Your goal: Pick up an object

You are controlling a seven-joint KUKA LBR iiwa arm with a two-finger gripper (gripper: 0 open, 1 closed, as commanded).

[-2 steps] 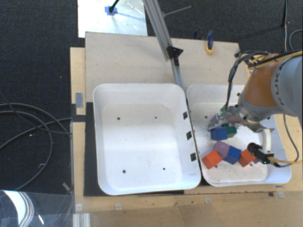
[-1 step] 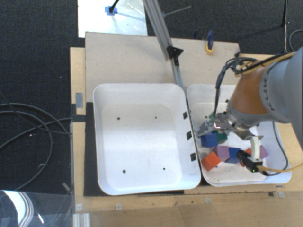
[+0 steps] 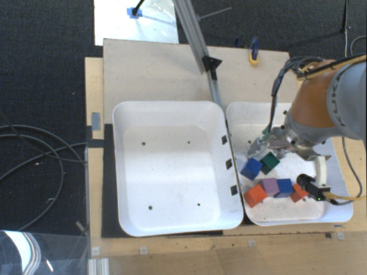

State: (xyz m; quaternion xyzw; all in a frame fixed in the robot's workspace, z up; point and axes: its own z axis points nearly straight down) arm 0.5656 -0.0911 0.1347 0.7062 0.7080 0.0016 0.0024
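Several small blocks lie in the right bin [image 3: 248,114]. A blue block [image 3: 251,169] and a dark green block [image 3: 270,162] sit side by side near its middle. In front of them are a purple block [image 3: 269,185], a second blue block [image 3: 285,187], an orange block [image 3: 256,195] and a smaller orange-red block [image 3: 299,193]. My gripper [image 3: 261,148] hangs just behind and above the blue and green blocks, pointing down-left. The wrist hides part of the bin's right side. Nothing is seen in the gripper's hold.
The left bin [image 3: 172,165] stands beside the right one, sharing a raised divider rim [image 3: 229,153]. A slanted metal pole [image 3: 195,33] crosses behind the bins. A clamp [image 3: 253,49] sits at the board's back edge. Cables [image 3: 34,153] lie on the floor at left.
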